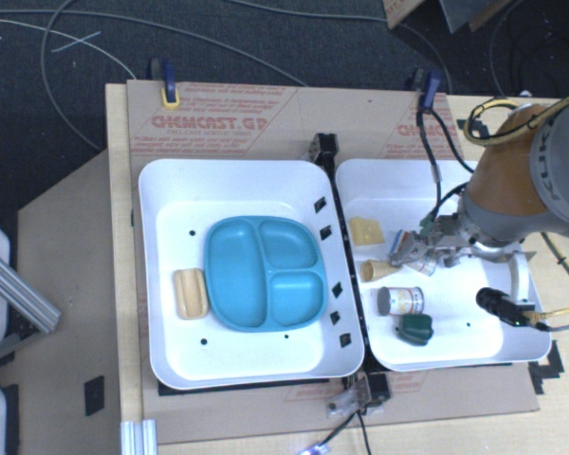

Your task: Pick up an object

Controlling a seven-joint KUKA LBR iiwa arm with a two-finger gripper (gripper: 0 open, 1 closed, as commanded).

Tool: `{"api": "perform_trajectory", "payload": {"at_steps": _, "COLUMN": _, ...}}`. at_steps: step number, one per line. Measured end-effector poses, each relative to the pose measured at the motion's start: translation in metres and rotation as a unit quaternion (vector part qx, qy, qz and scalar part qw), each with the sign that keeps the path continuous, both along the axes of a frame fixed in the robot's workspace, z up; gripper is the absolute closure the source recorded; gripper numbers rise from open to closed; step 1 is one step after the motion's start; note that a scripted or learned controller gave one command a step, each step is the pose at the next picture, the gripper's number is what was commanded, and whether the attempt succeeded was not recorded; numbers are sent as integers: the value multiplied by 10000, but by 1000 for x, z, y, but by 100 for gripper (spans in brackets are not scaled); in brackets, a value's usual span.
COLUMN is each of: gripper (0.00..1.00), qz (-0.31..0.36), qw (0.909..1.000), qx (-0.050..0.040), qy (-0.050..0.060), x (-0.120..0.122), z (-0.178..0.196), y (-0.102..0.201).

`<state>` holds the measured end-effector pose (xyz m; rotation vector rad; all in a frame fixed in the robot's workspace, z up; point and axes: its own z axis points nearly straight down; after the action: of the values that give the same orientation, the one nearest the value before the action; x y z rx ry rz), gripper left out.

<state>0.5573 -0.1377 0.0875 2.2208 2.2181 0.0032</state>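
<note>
The left bin [171, 349] holds two things. A tan block [190, 293] lies near its left wall, and just to the right of it, touching or nearly so, sits a blue plate [266, 273] with three sections that takes up the middle of the bin.

The right bin [455, 335] holds the smaller things, all gathered in its left half. A pale yellow block [365, 230] lies near the dividing wall, toward the far side. Nearer the camera, a small tan piece [373, 271] lies close to the same wall. A little to the right of it and nearer still, a grey and white cylinder [400, 300] lies on its side, with a dark green lump [416, 329] just beside it toward the front edge.

The gripper [410, 251] is low over this group, right beside the tan piece and just beyond the cylinder. How wide it stands cannot be told, and nothing can be seen held in it. The grey arm [522, 178] with its orange band reaches in from the right.
</note>
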Motion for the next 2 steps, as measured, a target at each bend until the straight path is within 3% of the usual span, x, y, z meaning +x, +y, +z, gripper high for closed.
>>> {"api": "perform_trajectory", "payload": {"at_steps": 1, "gripper": 100, "qz": 4, "qw": 10000, "qx": 12, "qy": -39, "x": 3, "z": 14, "y": 1}}
{"api": "perform_trajectory", "payload": {"at_steps": 2, "gripper": 100, "qz": 2, "qw": 10000, "qx": -4, "qy": -8, "x": -2, "z": 71, "y": -7}}
